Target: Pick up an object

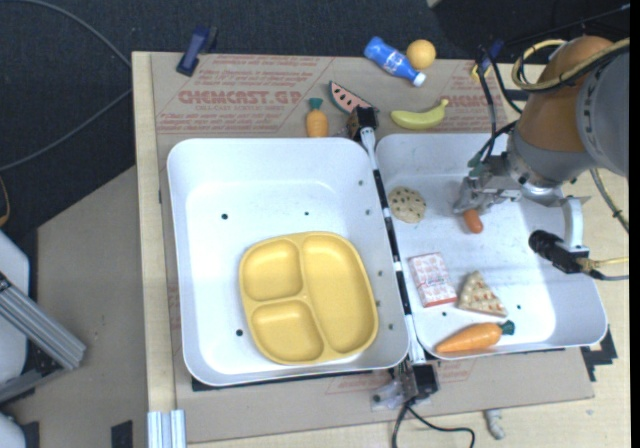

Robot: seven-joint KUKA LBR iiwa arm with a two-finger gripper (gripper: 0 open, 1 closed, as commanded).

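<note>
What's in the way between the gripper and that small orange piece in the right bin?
Nothing visible. The gripper sits just above the small orange piece, with bare bin floor around it; the cookie lies off to the side.

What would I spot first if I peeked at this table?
Probably the big yellow plate with three sections, lying in the left bin. Next, the robot arm reaching over the right bin, its claw just above a small orange sausage, with a carrot at the bin's near edge.
</note>
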